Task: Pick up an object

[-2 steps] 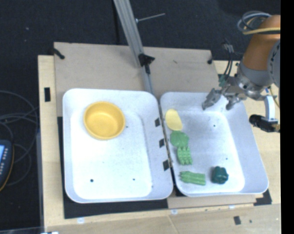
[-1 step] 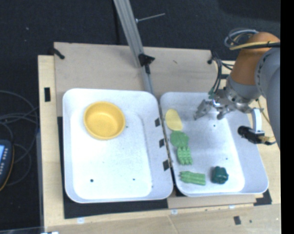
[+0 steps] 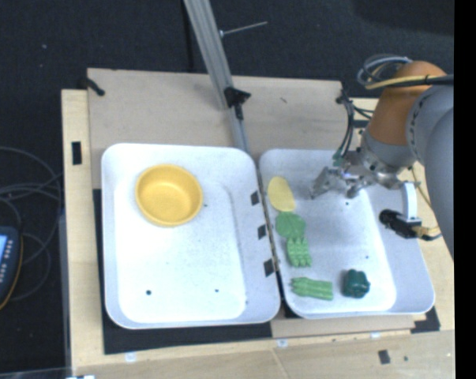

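Gripper [image 3: 338, 181] hung spread open and bare at the right bin's [image 3: 380, 268] twelve o'clock, toys [image 3: 293, 229] untouched leftward.

Grey arm from right; gripper [image 3: 332, 185] low

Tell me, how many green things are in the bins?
4, all in the right bin: leafy piece, ridged block, long piece, dark green lump.

Grey arm [image 3: 435, 133] with orange band, thin cables, metallic claw [image 3: 340, 181].
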You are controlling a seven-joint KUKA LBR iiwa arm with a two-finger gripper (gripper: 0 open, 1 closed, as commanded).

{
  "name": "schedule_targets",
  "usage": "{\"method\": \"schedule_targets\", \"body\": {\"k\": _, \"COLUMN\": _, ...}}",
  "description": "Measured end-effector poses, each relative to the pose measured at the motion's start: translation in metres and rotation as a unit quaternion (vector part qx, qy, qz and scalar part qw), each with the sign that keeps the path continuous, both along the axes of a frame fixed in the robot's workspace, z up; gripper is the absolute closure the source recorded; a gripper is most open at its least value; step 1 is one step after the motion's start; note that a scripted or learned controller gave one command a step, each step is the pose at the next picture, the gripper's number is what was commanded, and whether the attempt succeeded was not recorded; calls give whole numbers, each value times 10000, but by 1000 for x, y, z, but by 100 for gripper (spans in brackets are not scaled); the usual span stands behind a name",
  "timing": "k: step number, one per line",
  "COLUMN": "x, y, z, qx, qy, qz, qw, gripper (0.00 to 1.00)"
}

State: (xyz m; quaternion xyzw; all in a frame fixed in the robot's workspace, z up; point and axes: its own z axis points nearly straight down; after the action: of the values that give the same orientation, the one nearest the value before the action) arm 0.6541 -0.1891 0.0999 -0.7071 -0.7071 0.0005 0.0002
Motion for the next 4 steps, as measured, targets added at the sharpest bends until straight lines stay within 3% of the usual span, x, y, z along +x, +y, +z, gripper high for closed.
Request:
{"method": "schedule_targets", "body": {"k": 1, "x": 1, "y": -1, "z": 12, "qx": -5, "qy": -17, "qz": 1, "qw": 10000, "gripper": 100}}
{"method": "schedule_targets", "body": {"k": 3, "x": 12, "y": 2, "z": 111, "qx": -3, "qy": -28, "qz": -1, "qw": 10000, "gripper": 100}}
{"method": "schedule_targets", "body": {"k": 4, "x": 19, "y": 52, "z": 124, "qx": 6, "qy": -16, "qz": 17, "qw": 10000, "gripper": 100}}
